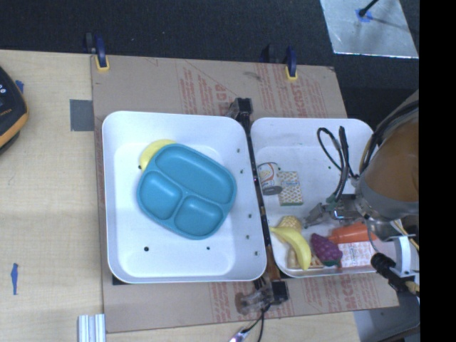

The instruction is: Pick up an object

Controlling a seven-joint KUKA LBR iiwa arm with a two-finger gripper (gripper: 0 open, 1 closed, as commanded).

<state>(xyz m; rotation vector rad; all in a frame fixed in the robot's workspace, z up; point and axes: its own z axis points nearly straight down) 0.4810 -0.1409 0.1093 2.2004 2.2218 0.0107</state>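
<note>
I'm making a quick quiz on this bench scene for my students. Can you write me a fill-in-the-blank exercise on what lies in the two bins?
1. The blue divided plastic plate lies in the ____ white bin.
2. Peeking from under that plate's upper left edge is a ____ object.
3. The yellow toy banana lies in the right white bin, just left of a bunch of ____ toy grapes.
4. The plate has ____ compartments.

Missing words: left; yellow; purple; three
</note>
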